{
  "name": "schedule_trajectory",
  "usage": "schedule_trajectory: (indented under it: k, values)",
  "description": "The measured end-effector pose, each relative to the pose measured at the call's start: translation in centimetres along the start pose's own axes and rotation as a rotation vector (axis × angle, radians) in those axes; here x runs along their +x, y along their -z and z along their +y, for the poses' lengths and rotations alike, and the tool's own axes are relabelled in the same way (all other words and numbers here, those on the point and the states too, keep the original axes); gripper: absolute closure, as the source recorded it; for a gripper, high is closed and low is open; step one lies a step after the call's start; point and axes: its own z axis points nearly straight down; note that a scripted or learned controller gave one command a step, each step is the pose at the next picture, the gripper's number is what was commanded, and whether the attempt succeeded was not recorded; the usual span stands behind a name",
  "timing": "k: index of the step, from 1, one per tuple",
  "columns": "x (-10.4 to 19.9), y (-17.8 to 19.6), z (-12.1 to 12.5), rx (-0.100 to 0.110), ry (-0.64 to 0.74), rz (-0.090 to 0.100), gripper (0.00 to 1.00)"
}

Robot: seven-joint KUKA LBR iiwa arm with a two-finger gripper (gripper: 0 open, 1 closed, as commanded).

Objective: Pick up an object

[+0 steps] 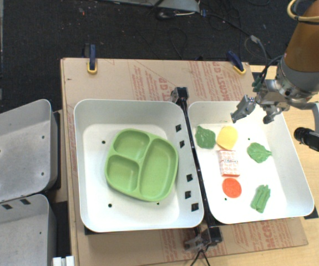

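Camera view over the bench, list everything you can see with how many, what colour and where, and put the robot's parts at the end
bins: 2, white, side by side on the bench
divided plate: 1, light green, in the left bin
flat leaf pieces: 2, green, right bin, one by the divider and one toward the right wall
yellow piece: 1, yellow, right bin, beside the left leaf
packet: 1, white with red print, middle of the right bin
round slice: 1, orange-red, below the packet
bundle: 1, green, near corner of the right bin
clamps: 2, blue and yellow, far edge of the board
arm: 1, grey and orange, upper right
gripper: 1, grey, above the far edge of the right bin, open
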Motion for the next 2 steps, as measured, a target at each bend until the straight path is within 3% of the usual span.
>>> schedule_trajectory:
  k: [1,2]
  values:
    - [0.0,0.6,0.2,-0.011,0.002,-0.001,0.00]
    - [-0.1,-3.7,0.2,-0.007,0.000,-0.001,0.00]
